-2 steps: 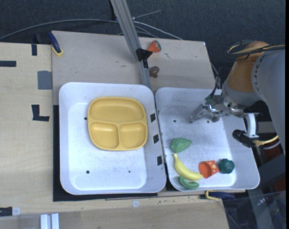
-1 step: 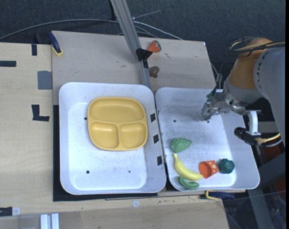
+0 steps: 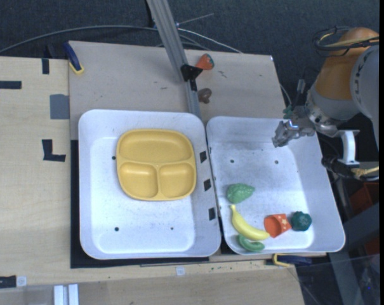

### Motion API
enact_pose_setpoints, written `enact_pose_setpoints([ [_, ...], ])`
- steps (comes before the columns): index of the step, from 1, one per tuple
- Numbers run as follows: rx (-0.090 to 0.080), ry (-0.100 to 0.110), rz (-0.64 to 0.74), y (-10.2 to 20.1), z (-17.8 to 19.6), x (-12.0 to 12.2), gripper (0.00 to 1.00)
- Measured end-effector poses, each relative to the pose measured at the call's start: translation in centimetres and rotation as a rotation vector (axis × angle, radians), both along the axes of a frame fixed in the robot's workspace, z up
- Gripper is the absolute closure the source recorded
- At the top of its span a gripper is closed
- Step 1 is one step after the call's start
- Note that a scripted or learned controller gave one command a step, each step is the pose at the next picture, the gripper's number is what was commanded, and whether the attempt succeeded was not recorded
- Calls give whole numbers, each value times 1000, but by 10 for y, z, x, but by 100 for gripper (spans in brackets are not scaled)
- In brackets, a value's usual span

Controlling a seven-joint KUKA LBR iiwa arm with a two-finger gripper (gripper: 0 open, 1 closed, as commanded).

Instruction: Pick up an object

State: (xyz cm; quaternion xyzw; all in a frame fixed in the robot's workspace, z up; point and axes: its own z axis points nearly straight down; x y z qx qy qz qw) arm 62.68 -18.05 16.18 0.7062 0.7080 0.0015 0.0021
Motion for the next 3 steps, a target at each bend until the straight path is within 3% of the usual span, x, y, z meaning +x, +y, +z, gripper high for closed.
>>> enact_pose_setpoints([
  [2,-1,0,-1,1,106,-6,100],
  [3,2,5,4,55,109,4,100],
])
